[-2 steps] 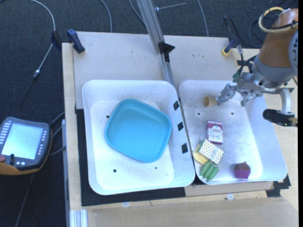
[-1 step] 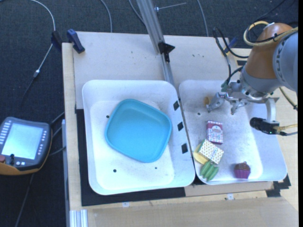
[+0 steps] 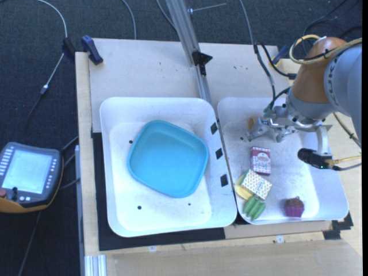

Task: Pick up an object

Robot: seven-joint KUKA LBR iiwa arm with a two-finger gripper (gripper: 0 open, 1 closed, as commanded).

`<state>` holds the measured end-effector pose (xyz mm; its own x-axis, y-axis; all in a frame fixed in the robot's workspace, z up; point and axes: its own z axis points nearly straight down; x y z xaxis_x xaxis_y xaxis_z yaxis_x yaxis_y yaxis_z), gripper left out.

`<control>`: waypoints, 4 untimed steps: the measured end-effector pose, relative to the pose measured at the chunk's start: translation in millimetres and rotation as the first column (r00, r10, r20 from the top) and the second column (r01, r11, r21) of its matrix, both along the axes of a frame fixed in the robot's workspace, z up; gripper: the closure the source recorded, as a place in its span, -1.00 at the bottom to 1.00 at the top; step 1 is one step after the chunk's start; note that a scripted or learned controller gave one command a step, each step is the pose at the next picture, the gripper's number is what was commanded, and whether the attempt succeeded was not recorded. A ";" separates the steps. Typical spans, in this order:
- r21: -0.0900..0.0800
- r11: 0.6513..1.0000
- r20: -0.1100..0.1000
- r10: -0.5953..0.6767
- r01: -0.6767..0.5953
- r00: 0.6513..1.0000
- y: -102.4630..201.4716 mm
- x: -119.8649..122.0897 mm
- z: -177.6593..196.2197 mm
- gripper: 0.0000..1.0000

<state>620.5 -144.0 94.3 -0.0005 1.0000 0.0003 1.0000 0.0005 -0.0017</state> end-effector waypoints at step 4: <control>-0.001 1.000 0.006 0.000 0.000 1.000 1.7 4.1 175.4 1.00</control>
<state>624.6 -142.3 269.7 -0.0004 1.0000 -0.0007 1.0000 0.0004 0.0041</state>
